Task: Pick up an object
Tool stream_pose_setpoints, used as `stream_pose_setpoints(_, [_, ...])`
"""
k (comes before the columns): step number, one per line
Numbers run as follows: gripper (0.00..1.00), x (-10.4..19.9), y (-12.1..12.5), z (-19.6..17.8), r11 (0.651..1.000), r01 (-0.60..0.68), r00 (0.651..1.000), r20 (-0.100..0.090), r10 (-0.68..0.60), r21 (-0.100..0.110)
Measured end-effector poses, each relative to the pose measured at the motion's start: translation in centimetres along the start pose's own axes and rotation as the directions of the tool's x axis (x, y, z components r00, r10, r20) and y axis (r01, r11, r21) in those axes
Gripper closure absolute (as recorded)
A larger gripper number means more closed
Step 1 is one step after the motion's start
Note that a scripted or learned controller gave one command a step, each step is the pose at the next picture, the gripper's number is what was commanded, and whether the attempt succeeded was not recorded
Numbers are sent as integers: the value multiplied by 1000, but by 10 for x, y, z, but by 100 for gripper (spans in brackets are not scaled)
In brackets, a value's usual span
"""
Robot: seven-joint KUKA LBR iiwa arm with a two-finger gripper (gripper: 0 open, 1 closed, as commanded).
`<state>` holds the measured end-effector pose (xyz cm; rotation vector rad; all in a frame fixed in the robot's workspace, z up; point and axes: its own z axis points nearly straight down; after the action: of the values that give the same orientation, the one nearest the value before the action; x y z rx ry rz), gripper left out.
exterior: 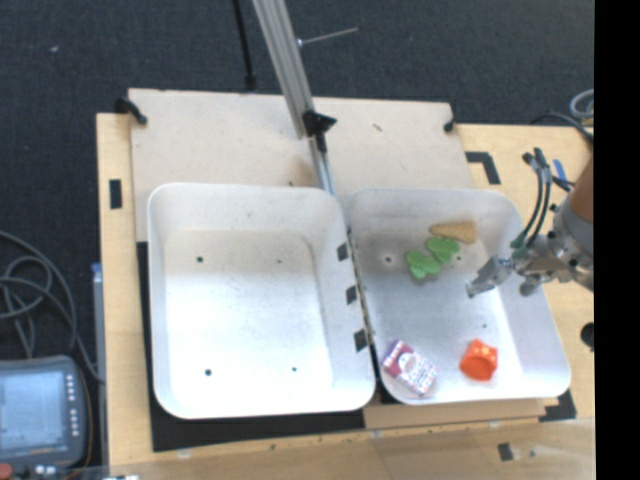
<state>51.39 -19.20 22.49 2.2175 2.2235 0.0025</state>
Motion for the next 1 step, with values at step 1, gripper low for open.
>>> stream_pose_setpoints(1, [0,0,0,0,1000,-2,1000,0,2,-1])
